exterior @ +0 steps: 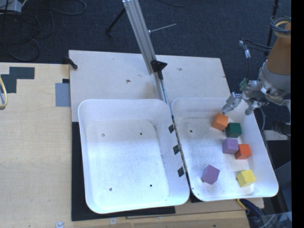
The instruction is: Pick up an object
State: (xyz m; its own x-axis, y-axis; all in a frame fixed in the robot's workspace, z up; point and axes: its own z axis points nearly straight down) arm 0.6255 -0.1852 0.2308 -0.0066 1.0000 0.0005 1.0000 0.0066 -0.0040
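Six blocks (231, 145) in right bin (199, 194)

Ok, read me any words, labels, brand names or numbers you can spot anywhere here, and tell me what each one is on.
None can be read.
The six blocks in the right bin have plain faces: orange block, green block, two purple blocks, red-orange block, yellow block.
Left bin, arm and tool: no lettering shows.
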